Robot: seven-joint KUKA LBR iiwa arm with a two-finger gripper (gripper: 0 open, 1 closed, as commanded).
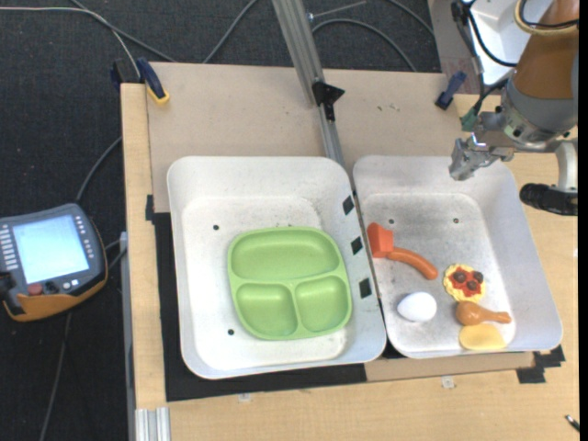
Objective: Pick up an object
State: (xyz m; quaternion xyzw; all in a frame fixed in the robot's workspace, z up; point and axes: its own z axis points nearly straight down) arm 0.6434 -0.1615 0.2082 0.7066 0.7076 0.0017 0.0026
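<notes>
The grey two-finger gripper [462, 165] is seen above the far rim of the right white bin [525, 237], with nothing held; its opening cannot be told. Well below it and apart, toward the bin's near side, 5 toys are gathered, the orange plastic spatula [397, 253] nearest.

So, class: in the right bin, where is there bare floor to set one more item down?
The right bin is bare at the back, between its far wall and the orange tool. The front is crowded: white egg, pizza slice, drumstick.
</notes>
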